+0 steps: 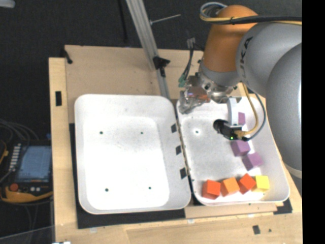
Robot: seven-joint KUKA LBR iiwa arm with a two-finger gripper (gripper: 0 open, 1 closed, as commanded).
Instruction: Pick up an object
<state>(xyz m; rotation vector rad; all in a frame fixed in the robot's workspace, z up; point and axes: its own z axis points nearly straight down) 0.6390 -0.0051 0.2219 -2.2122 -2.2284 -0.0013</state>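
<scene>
The pick looks not yet made: the gripper [192,101] hangs over the right bin's [203,151] far-left corner, its grasp impossible to judge, while the coloured blocks [234,185] lie untouched along the near edge.

A pale wooden tabletop [106,72] stands on a dark, speckled floor [61,14]. A grey metal pole [144,32] slants up from the tabletop's middle toward the top edge. At the left, on the floor, sits a device with a blue screen [34,164], with dark cables [12,131] just above it. The light is even.
</scene>
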